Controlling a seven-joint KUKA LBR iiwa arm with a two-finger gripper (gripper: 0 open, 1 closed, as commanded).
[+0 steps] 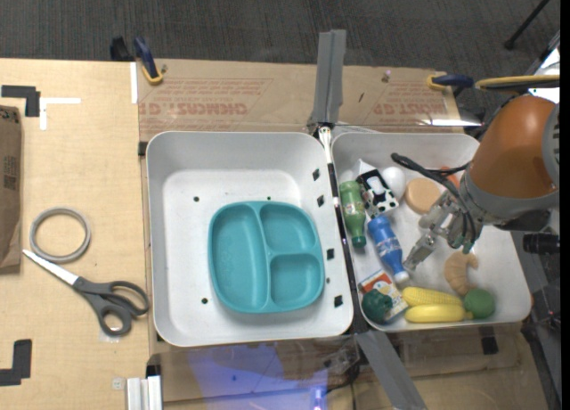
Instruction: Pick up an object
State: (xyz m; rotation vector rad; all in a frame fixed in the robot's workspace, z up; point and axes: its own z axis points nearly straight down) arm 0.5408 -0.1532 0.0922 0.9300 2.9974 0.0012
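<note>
My gripper [436, 246] is low in the right bin [508, 248], open, with nothing between its fingers. One fingertip [414, 258] sits just right of a blue bottle [386, 243], close to its lower end. A green bottle [353, 212] lies left of the blue one, along the bin's left wall. A tan bread piece [460, 271] lies just below the gripper. A peach round piece [422, 194] lies just above it, partly under the wrist.
Along the right bin's front lie a corn cob [430, 295], a yellow banana [435, 313], a green ball [479, 303] and a green-red box [378, 303]. A black-and-white toy [378, 189] sits at the back. The left bin [178, 221] holds a teal divided plate [265, 255].
</note>
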